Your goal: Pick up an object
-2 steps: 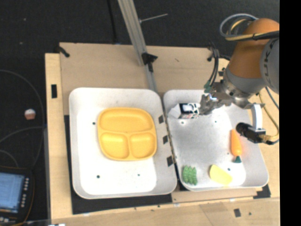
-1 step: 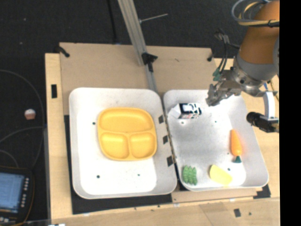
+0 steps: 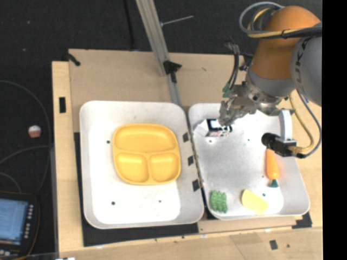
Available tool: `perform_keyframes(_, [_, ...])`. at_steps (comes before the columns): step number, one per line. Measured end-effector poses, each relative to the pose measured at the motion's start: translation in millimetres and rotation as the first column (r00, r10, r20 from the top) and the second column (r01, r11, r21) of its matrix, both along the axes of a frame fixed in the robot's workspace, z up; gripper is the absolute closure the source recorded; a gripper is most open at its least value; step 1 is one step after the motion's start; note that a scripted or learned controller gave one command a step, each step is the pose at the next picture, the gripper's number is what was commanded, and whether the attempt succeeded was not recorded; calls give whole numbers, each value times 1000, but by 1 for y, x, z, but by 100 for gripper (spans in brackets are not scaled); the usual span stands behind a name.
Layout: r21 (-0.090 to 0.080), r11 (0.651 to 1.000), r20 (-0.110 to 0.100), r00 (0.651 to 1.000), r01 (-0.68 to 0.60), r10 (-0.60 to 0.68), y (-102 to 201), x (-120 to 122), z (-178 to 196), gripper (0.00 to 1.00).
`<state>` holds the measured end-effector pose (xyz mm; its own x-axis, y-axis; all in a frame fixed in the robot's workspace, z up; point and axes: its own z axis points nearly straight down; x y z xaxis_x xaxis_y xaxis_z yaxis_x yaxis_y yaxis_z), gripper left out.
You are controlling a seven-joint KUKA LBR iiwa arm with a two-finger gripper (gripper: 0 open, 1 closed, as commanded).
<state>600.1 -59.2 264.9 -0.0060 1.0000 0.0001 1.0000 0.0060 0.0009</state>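
Your gripper [image 3: 225, 124] hangs low over the far-left corner of the right bin [image 3: 238, 161], above a small dark-and-white object [image 3: 213, 127]. I cannot tell its state or whether it holds anything. You seem at the grasp; next, lift straight up.

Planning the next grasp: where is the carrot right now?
The carrot lies in the right bin, near its right wall, above the yellow piece and well right of the gripper.
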Motion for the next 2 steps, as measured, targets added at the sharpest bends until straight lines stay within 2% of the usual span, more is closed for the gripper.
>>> perform_keyframes(1, [1,1000,1,1000,-1,1,55,7,1,100])
perform_keyframes(2, [1,1000,0,1000,-1,1,107,0,0,100])
